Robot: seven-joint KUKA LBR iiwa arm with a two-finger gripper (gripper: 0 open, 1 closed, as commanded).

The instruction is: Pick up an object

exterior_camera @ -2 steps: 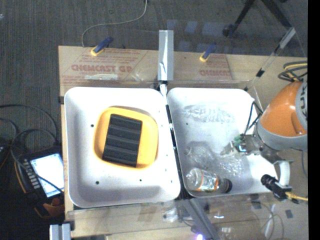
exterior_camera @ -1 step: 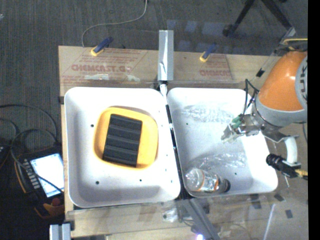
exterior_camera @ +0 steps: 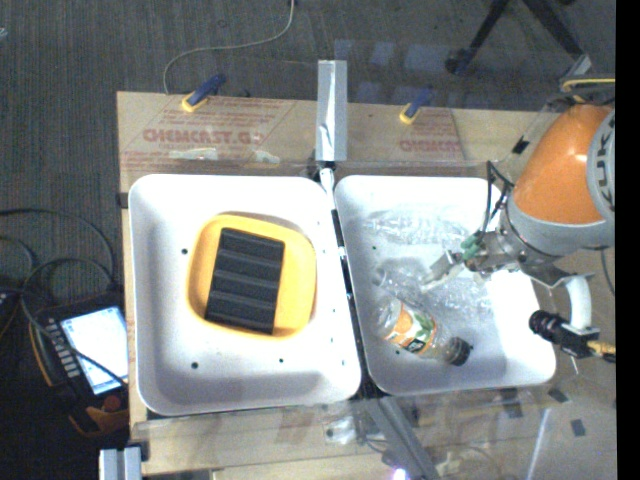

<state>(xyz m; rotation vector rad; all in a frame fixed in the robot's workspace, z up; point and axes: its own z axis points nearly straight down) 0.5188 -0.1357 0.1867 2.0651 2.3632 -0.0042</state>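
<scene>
Clear plastic bottle with orange label and dark cap [exterior_camera: 420, 330] lies on side in right white bin [exterior_camera: 520, 373], near front. End effector [exterior_camera: 452, 263] hangs just above it, presumably lining up grasp; finger state unclear. Yellow-rimmed black block [exterior_camera: 250, 276] sits in left bin [exterior_camera: 160, 268].

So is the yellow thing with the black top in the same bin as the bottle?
No, the yellow block with the black ridged top lies in the left white bin, while the clear plastic bottle lies in the right white bin.

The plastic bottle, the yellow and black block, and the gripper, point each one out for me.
plastic bottle [exterior_camera: 418, 330]: camera view, on its orange label, right bin.
yellow and black block [exterior_camera: 246, 279]: camera view, on its black ribbed top, left bin.
gripper [exterior_camera: 462, 253]: camera view, at its fingertips.
</scene>
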